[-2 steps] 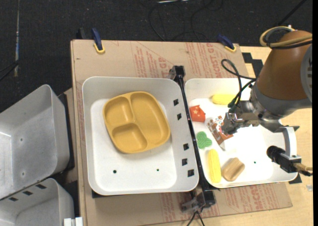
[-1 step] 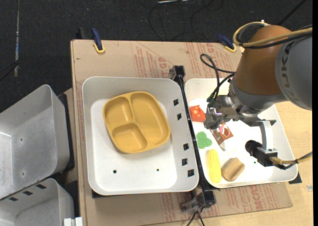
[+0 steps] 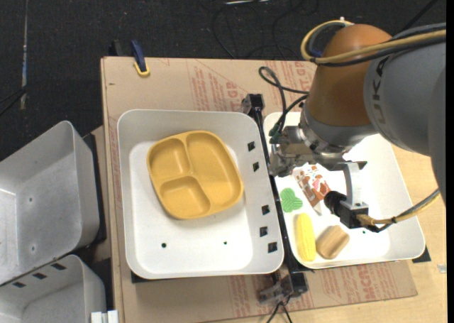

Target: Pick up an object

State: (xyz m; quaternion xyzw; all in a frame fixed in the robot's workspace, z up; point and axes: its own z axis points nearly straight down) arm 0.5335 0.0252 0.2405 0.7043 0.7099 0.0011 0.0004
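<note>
Evidently the arm (image 3: pixel 369 94) hangs low over the right bin (image 3: pixel 397 247) because every graspable object lies there; whether the gripper (image 3: pixel 323 172) is clenched or released, I cannot tell. The packet (image 3: pixel 312 185), green piece (image 3: pixel 291 200), yellow corn (image 3: pixel 304 236) and tan block (image 3: pixel 331 241) crowd the bin's left edge toward its near corner, while the left bin (image 3: pixel 135 243) carries a yellow divided plate (image 3: pixel 194 173).

A yellow three-compartment plastic plate (image 3: pixel 193 173) lies in the left white bin (image 3: pixel 142 243). In the right white bin (image 3: pixel 401 240) lie a green piece (image 3: pixel 291 200), a yellow corn cob (image 3: pixel 304 236), a tan block (image 3: pixel 332 241) and a red-and-white packet (image 3: pixel 313 183) beneath the grey arm's wrist (image 3: pixel 323 137).
</note>
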